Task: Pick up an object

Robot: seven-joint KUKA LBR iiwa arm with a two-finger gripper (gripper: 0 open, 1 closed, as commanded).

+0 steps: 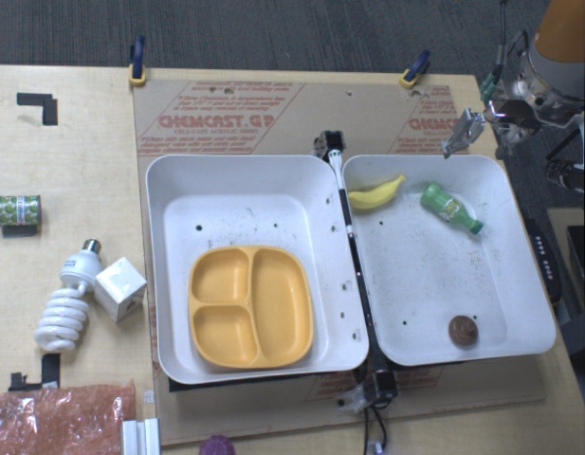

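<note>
The right bin holds a yellow banana near its back left corner. A green bottle lies on its side toward the back, and a small brown round object sits near the front. In the left bin is a yellow divided plate. My gripper hangs above the right bin's back right corner, up and to the right of the bottle. It is open, with nothing between its fingers.
Left of the bins on the wooden bench lie a spiral light bulb, a white cube, a green can and a pink bag. Clamps hold the board at its back edge.
</note>
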